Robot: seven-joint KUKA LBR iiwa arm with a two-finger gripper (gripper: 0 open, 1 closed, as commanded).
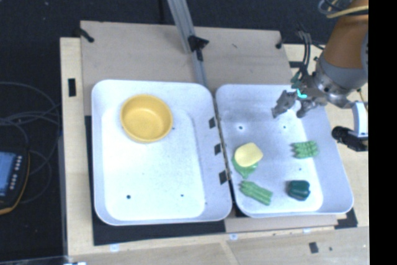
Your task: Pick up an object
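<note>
My two-finger claw (291, 107) hangs open over the upper part of the right white bin (329, 133), with nothing between its fingers. Below it lie a round yellow-green toy (247, 156), a ribbed green piece (304, 149), a long green vegetable (256, 192) and a dark green block (298, 190). A yellow bowl (146, 118) sits in the left white bin (155, 189).

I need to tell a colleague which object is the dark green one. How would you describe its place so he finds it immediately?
Look at the right bin, the one nearer the arm. Go to its front right corner: the dark green object lies there, alone. It is darker and more compact than the pale green ridged piece behind it and the long ridged green piece to its left.
</note>
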